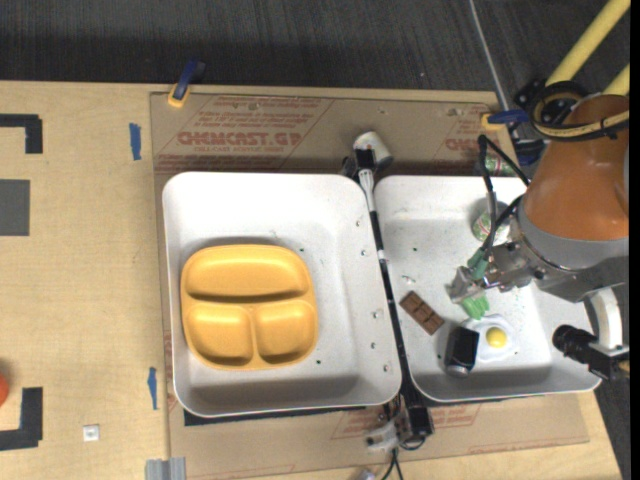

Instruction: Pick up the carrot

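Nearest, the right bin (425,388) holds a fried egg (495,338), black block (461,350) and brown chocolate bar (422,314); the left bin (190,193) holds a yellow divided tray (248,305). Carrot and finger state: cannot tell

view: one fixed overhead | slanted down | both bins (345,193)

Even, fairly bright light falls from overhead on the tan cardboard-covered worktop (90,268). The two shallow white plastic bins (340,203) are bright but keep their detail, with soft shadows inside their walls. The dark carpet floor (300,18) beyond is dim. The picture is slightly soft, and small things look grainy.
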Controlling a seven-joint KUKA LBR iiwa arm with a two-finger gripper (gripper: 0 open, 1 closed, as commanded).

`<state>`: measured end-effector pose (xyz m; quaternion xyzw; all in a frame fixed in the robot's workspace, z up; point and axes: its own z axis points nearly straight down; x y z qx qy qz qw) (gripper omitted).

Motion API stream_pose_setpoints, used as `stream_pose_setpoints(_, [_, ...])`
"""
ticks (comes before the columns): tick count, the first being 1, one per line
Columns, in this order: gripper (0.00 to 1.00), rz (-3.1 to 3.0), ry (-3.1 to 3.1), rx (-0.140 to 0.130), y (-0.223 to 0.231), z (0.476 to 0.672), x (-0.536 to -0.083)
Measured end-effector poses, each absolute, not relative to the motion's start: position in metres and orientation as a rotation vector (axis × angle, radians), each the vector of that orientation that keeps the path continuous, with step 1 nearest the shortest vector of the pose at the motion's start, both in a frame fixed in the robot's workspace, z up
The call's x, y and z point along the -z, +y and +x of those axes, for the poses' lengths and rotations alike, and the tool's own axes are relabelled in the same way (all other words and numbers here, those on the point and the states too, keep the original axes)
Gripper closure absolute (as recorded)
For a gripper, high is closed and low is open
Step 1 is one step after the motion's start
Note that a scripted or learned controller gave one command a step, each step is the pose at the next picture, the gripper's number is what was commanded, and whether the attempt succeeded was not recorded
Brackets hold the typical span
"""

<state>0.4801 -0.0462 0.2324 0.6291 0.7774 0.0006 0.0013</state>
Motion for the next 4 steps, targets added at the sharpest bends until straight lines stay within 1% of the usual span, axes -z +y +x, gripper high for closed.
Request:
stream_pose_setpoints(1, [1.00,1.884,2.515,0.000,-0.046,0.479,-0.184])
stream_pose_setpoints(2, [1.00,1.791,2.579,-0.001,-0.049,0.480,-0.236])
stream_pose_setpoints(3, [1.00,2.221,2.224,0.001,-0.043,0.479,-0.223])
stream_pose_setpoints(4, [1.00,2.112,2.329,0.001,-0.038,0.479,-0.190])
